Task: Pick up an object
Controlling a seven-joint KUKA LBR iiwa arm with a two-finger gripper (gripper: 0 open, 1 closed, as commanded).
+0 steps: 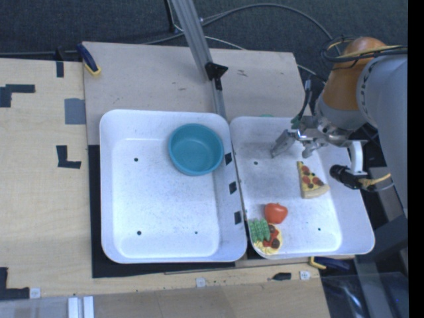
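While my claw (292,146) hangs spread and holding nothing over the right bin (351,244), I judge I must drop onto the pizza slice (310,180) just nearer.

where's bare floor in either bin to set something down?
Left bin: everything below and left of the blue bowl is bare. Right bin: a bare strip between its left wall and the pizza slice. Crowded: its near left corner, tomato and veggie piece, and its top, under the gripper.
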